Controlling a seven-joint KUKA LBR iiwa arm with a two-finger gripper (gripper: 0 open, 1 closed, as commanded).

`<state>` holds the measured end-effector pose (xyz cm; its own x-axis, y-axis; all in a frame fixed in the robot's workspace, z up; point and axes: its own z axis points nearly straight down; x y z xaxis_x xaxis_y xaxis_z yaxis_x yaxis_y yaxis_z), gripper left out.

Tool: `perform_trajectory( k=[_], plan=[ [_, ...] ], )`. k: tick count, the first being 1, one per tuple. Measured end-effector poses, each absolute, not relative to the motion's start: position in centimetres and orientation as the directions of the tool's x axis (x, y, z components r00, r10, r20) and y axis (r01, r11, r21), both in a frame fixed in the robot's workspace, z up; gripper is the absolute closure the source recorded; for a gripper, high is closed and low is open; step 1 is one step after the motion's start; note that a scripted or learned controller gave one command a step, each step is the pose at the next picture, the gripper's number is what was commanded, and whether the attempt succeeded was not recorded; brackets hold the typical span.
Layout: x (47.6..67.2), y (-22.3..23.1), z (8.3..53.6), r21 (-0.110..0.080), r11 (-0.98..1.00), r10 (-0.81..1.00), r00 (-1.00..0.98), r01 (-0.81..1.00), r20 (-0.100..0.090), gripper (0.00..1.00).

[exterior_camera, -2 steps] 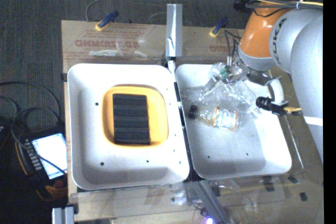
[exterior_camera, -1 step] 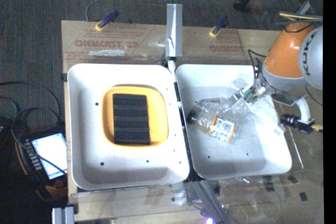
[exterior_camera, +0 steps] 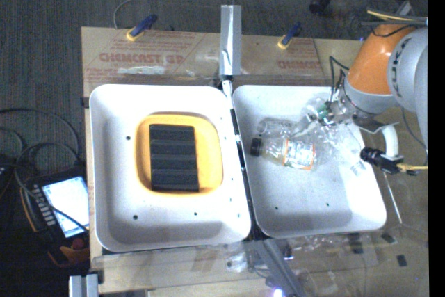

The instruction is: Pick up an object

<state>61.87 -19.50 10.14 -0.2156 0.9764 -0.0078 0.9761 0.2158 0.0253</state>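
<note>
Overhead, the arm (exterior_camera: 389,69) hangs above the right bin (exterior_camera: 313,219); claw state: cannot tell.

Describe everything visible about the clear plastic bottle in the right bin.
The clear plastic bottle lies on its side on the floor of the right bin, in the upper middle part. It looks like thin, crumpled transparent plastic, with a dark cap at its left end and a white label with orange marks around its body. Its right end runs into a patch of crinkled clear plastic toward the arm; where one ends and the other begins is hard to tell. It stands apart from the bin walls.
</note>
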Motion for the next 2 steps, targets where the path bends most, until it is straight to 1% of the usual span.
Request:
perform_trajectory(
  k=[1, 2],
  plan=[
    [59.7, -19.4, 10.2, 0.034, 0.364, 0.931, -0.364, 0.931, -0.027, 0.00],
    [67.1, -21.1, 9.8, -0.027, 0.094, 0.995, -0.094, 0.995, 0.026, 0.00]
  ],
)
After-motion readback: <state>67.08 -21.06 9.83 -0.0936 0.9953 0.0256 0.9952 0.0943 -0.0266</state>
